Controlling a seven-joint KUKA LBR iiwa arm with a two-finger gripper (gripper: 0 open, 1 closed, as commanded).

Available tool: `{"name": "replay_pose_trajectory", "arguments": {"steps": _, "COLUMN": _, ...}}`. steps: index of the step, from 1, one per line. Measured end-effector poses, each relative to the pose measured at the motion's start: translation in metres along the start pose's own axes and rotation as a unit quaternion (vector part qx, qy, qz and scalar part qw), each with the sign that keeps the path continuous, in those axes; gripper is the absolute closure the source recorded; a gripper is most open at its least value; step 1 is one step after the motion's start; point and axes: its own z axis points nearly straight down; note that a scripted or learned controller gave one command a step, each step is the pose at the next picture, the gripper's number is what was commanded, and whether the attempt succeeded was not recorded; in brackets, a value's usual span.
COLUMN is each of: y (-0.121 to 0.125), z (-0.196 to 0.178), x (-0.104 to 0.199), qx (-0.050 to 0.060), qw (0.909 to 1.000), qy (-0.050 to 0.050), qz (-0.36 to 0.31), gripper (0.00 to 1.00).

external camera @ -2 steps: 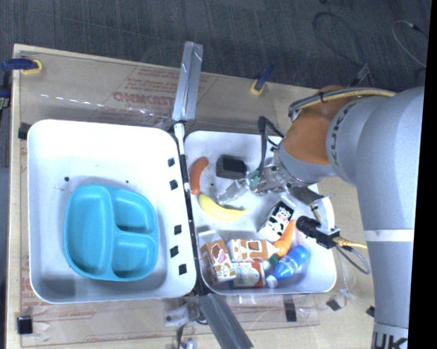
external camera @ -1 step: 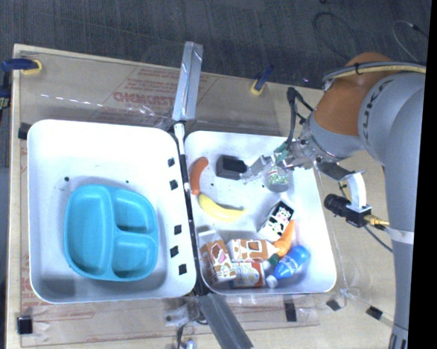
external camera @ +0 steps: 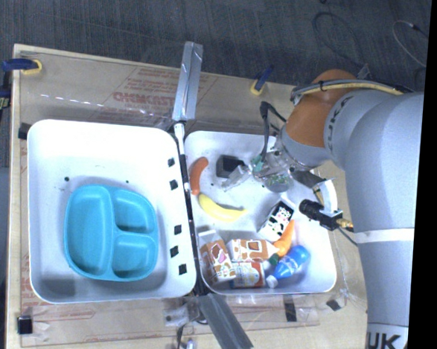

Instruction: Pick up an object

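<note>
My gripper [external camera: 235,179] reaches into the back of the right bin [external camera: 323,278] from the right, low over the bin floor. A small black object [external camera: 229,165] lies just behind its tip, and a yellow banana [external camera: 220,207] lies just in front. Left of the tip an orange-red sausage-shaped piece [external camera: 197,174] rests against the bin's left wall. I cannot see anything held in the gripper.
The front of the right bin holds a black-and-white carton [external camera: 277,220], an orange carrot [external camera: 285,240], a blue bottle [external camera: 291,262] and two brown snack boxes [external camera: 233,261]. A blue divided plate [external camera: 112,232] lies in the left bin [external camera: 49,143]. The arm covers the bench's right side.
</note>
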Motion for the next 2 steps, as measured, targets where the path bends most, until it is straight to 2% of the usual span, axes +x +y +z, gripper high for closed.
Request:
{"name": "replay_pose_trajectory", "arguments": {"steps": 1, "y": -0.026, "z": -0.084, "x": 0.007, "qx": -0.001, "qw": 0.9994, "qy": -0.001, "qz": -0.035, "gripper": 0.00}}
{"name": "replay_pose_trajectory", "arguments": {"steps": 2, "y": -0.024, "z": 0.000, "x": 0.007, "qx": 0.000, "qw": 0.9990, "qy": 0.000, "qz": -0.044, "gripper": 0.00}}
